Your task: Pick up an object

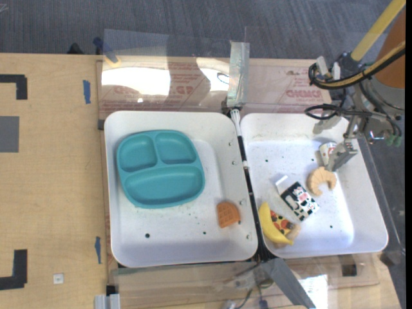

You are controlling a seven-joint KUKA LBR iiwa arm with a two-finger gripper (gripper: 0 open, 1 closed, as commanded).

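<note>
Camera view, looking down at a slant, takes in two shallow white bins side by side on a tan bench [51, 172]. The left bin [129, 246] carries a teal divided plate [159, 168] toward its upper left, with bare white floor along the right wall and across the bottom. A small orange-brown food piece [228, 214] lies alone near that bin's lower right corner, close to the divider between the bins and clear of the plate.

The right bin [335, 237] holds the rest. A croissant-shaped pastry [322, 180] sits right of centre. Just to its lower left a small black-and-white patterned carton [297, 199] lies tilted, and below that a yellow banana [275, 226] curves along the bin's lower left, near the divider; a small red-patterned item rests against the banana, too small to identify. The carton and banana crowd together, while the pastry stands a little apart from them. The upper left and lower right of this bin are open white floor.

The gripper [339, 158] hangs low in the right bin's upper right area, just above and to the right of the pastry, near the bin's right wall. Its metal fingers [345, 152] point down and left; nothing is visibly caught between them, and whether they are apart or together I cannot tell. A small silvery object [327, 150] lies just left of the fingers. Black and yellow cables [335, 76] loop above the wrist past the bin's upper edge.
</note>
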